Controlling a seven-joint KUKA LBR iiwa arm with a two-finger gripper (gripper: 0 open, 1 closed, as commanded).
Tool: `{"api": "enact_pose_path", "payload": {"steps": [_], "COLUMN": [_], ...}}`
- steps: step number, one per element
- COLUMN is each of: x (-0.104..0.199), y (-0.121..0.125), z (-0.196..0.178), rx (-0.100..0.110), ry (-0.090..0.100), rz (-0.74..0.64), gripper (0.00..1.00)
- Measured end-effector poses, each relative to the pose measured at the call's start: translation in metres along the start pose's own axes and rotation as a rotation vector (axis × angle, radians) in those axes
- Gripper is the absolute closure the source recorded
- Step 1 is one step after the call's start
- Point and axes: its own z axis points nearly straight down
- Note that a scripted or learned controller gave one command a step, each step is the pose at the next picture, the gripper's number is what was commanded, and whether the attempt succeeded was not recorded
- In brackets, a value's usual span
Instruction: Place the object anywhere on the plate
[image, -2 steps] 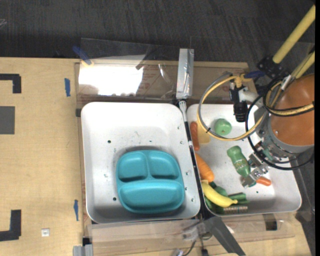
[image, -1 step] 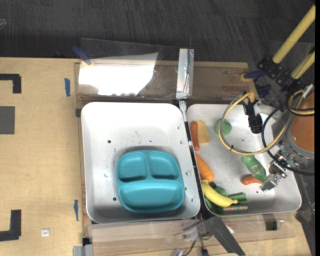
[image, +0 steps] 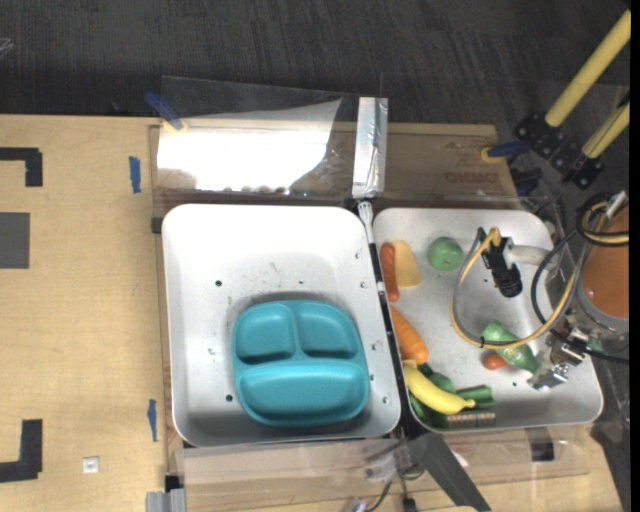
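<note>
A teal divided plate (image: 298, 362) lies in the left bin (image: 190, 260), toward its front. The right bin (image: 585, 400) holds several toy foods. A green ball (image: 445, 252) and a yellow-orange piece (image: 404, 263) lie at the back, and a red-orange sausage (image: 388, 273) rests against the left wall. Further forward are a carrot (image: 409, 337), a banana (image: 436, 392) and a dark green vegetable (image: 472, 393). My gripper (image: 535, 362) is low over the right bin's front right. A green and red piece (image: 503, 343) lies just to its left, and I cannot see whether they touch.
A clear plastic sheet and a silver strip (image: 369, 145) stand behind the left bin. A yellow cable (image: 462, 300) loops over the middle of the right bin. Yellow poles (image: 590, 70) rise at the top right.
</note>
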Motion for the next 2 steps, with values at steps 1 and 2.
{"api": "enact_pose_path", "payload": {"steps": [1,2], "x": [0.013,-0.021], "y": [0.013,-0.059], "z": [-0.029,-0.046], "rx": [0.002,0.004], "ry": [0.006,0.006], "rz": [-0.362,-0.393], "gripper": [1.00,1.00]}}
